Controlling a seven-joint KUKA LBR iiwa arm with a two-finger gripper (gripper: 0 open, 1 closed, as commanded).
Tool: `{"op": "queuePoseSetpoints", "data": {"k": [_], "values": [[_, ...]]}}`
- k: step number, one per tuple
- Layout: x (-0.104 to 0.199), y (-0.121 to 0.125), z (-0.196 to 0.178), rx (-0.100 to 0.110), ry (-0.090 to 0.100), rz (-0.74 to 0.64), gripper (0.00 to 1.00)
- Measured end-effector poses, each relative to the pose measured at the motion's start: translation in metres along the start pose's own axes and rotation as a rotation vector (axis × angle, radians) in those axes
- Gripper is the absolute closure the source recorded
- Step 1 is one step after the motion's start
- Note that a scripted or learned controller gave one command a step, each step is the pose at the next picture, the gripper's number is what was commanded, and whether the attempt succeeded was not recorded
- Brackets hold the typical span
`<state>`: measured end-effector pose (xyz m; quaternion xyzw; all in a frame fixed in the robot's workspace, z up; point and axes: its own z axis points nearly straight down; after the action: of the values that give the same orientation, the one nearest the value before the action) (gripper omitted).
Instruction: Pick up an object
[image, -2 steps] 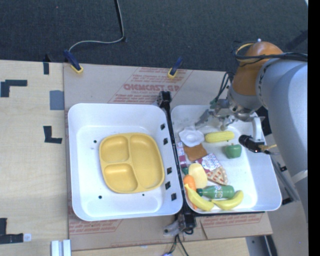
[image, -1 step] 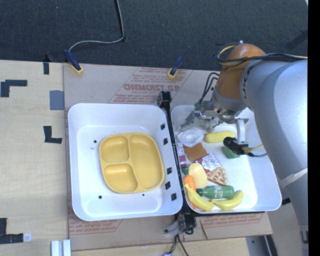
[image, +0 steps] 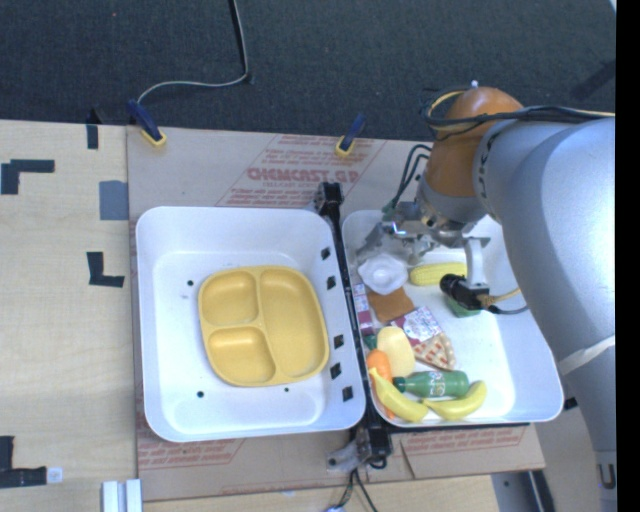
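In the right bin (image: 520, 385), far end, the gripper (image: 400, 238) hangs just above a clear cup (image: 382, 273); whether the jaws are open or closed cannot be told. The cup looks light, thin, slippery and crushable: pinch one wall at the rim, gently.

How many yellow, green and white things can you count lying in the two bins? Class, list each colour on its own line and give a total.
Yellow: 3, the divided plate, a banana and another banana
Green: 1, the bottle
White: 1, the crumpled cup
Total: 5
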<state>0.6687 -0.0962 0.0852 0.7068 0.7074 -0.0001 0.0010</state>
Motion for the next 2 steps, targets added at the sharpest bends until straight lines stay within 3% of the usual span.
{"op": "queuePoseSetpoints", "data": {"k": [2], "values": [[0.0019, -0.0001, 0.0000, 0.000, 0.000, 0.000, 0.00]]}}
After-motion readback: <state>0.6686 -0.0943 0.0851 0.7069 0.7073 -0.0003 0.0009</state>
